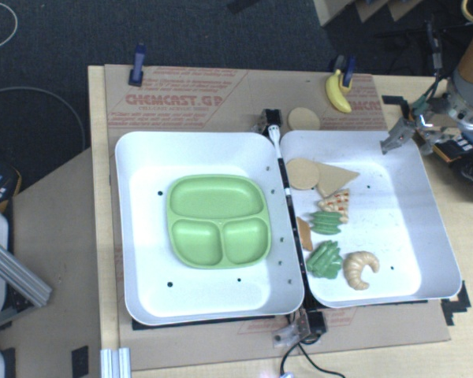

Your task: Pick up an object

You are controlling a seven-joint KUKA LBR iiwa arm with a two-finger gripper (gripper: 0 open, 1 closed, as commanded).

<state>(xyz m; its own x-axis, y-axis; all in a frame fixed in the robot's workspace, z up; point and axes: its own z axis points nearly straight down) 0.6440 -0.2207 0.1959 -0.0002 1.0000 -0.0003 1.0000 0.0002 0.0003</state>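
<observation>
Fingers of the gripper (400, 135) are spread apart and hold nothing, over the right bin's (426, 235) far right corner. Left bin (142, 211) holds a green divided tray (218, 220). Right bin holds a croissant (360, 268) near its front edge.

You see a bench (71, 211) topped with brown cardboard (221, 93), printed in red. Two shallow white bins rest side by side on it: the left bin (142, 290), the right bin (426, 235). A toy banana (338, 94) and a tan disc (303, 119) lie behind them.
</observation>
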